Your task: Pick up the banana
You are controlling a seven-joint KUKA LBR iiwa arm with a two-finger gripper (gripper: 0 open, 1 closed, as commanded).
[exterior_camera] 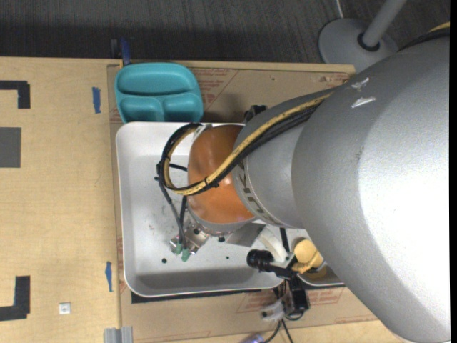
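Your gripper (pixel 183 249) hangs low over the white bin (pixel 136 191), presumably hunting the banana; you cannot tell its state, the arm (pixel 343 177) masking everything behind.

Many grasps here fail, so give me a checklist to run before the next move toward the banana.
1. Banana located: cannot tell; a yellowish shape peeks out under the arm, identity unclear.
2. End effector position: ok, low over the white bin floor.
3. Something between its tips: cannot tell, too small.
4. Cable routing: ok, looped beside the orange band.
5. Teal tray out of the way: ok, outside the bin.
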